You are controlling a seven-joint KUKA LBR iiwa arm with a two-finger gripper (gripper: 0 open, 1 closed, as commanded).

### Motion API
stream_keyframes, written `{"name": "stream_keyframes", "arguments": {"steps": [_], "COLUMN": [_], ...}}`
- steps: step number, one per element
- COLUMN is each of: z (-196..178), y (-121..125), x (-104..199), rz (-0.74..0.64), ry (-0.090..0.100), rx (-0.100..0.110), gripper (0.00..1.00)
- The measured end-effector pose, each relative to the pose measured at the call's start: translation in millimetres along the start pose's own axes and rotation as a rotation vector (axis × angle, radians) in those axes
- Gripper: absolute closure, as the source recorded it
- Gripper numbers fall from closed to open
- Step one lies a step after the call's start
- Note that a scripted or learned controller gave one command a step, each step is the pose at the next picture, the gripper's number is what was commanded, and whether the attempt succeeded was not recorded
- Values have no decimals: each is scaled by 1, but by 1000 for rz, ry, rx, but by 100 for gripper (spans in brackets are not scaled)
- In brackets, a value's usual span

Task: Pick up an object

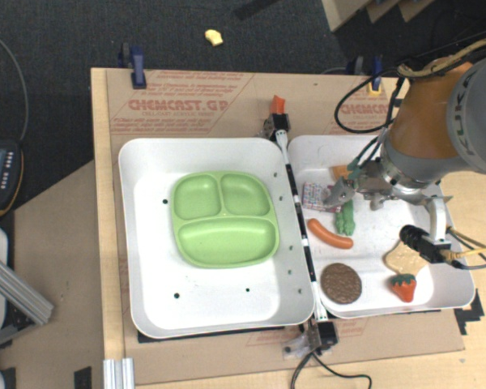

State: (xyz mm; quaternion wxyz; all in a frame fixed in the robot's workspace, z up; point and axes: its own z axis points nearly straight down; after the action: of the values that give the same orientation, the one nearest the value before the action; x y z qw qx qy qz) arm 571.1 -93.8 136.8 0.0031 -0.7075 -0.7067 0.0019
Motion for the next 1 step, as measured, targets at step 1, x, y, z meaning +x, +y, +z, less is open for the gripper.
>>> {"name": "stream_keyframes", "arguments": {"steps": [1], "z": [56], "y": [0], "x": [-9], "rz": [0], "ry": [0], "rx": [-1], "gripper": [0]}}
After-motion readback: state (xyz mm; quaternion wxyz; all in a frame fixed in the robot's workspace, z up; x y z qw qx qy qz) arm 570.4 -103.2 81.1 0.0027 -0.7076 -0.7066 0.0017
